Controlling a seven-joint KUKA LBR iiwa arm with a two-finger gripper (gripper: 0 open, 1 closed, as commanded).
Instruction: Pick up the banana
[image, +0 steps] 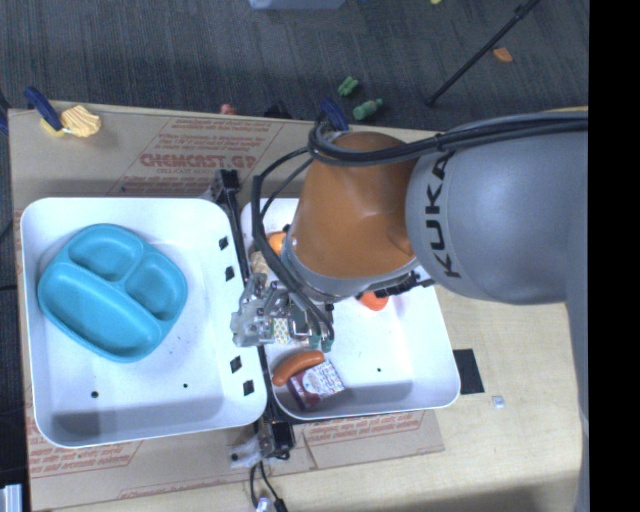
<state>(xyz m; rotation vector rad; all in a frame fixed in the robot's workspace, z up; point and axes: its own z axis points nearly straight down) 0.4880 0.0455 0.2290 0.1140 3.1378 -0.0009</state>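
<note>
Cardboard, tan and printed with red lettering, covers the bench (500, 340) under two white bins. Beyond its far edge is dark grey carpet, with a few small green bits (358, 96) and a thin black stand leg (480, 55) near the top. A yellow and blue clip (65, 118) sits at the bench's far left corner.

The left bin (60, 400) carries a blue divided tray (112, 290) toward its left side. The right bin (420, 375) is largely covered by the arm (480, 220), whose orange band (355, 215) hangs over the bin's far half. The gripper (270, 320) is down at the bin's left wall, near the divide between the two bins; it is a tangle of metal and cable, and I cannot tell how its fingers stand or whether anything is in them.

At the right bin's near edge lie a reddish sausage-like piece (298, 363) and a dark red packet (318, 384), touching. Small orange bits (374, 299) peek out from under the arm. I cannot make out the banana; the arm hides much of that bin.
</note>
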